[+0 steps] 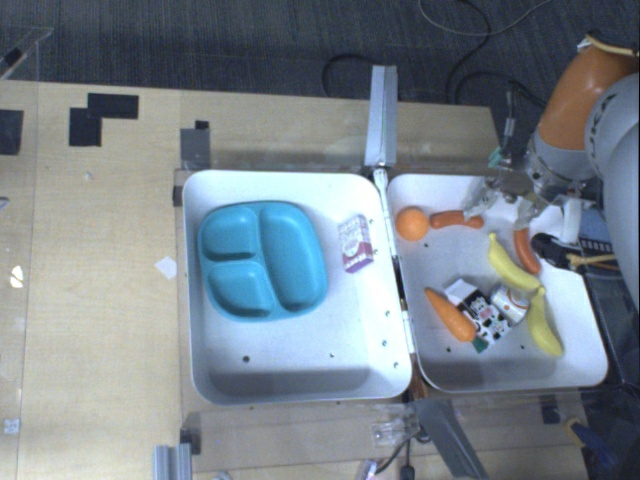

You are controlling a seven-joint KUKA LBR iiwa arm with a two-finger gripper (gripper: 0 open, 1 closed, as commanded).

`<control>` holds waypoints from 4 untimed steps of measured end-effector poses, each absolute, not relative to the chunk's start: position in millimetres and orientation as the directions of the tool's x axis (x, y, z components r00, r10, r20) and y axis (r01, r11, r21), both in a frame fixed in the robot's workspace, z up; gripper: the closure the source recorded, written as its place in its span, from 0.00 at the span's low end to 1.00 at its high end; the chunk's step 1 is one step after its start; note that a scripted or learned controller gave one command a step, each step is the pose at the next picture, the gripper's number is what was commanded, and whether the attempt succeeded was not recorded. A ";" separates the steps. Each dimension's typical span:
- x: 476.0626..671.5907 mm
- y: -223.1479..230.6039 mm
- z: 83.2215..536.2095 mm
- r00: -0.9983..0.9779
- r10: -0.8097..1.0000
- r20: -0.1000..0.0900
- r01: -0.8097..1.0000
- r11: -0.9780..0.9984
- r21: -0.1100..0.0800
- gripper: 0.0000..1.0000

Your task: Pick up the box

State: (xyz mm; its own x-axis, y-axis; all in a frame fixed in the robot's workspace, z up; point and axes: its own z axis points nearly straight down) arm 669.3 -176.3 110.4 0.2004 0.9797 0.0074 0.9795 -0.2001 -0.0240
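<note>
Beside the blue divided plate (263,259), on its right and just clear of its rim, the box (355,243) lies flat on the floor of the left bin (300,368). The gripper (512,196) hangs over the far edge of the right bin (560,368), well apart from the plate and from the box. Its fingers appear spread and released, with nothing between them, though the view there is coarse.

Procedure, as judged: carry the gripper across the bin divider toward the plate's right rim, centre over the box, then descend.

The box's long axis runs roughly far-to-near, tilted slightly, parallel to the plate's right rim. Set the fingers across the short width, keeping the plate-side finger off the rim.
</note>
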 end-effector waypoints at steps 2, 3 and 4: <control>669.3 -176.3 110.4 0.200 0.980 0.007 0.979 -0.200 -0.024 0.00; 669.3 -176.3 110.4 0.200 0.980 0.007 0.979 -0.200 -0.024 0.00; 670.6 -166.1 196.7 0.410 0.912 0.001 0.912 -0.410 0.008 0.00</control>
State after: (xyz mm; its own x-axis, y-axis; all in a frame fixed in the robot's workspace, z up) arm 670.6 -166.1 196.7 0.4105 0.9119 0.0014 0.9118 -0.4105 0.0081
